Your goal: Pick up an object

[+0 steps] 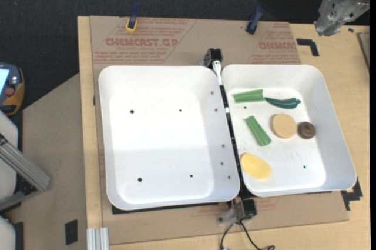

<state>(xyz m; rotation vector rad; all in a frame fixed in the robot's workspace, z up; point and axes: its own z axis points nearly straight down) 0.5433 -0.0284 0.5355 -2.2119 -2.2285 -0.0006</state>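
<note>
Two shallow white bins sit side by side on a brown board: the left bin (158, 196) and the right bin (329, 178), their inner rims touching along a black seam. All six loose things lie in the right bin.

Nearest the camera is one yellow piece (256, 166), low on the bin's left side. Behind it, a light green stick (257, 130) lies at a slant. To its right are one tan disc (284, 126) and one small brown round piece (306, 130), just beside each other. Farther back, one green bar (248, 96) lies almost level, and one dark green pod (283, 103) stretches off to its right, their ends near each other.

Beyond the bins, two clamps grip the board's far edge: one yellow and blue (133, 22), one dark blue (255, 20).

Farthest off, at the upper right, the gripper (333, 18) hangs well apart from the bins, over the board's far corner; whether it is wide or narrow I cannot tell
</note>
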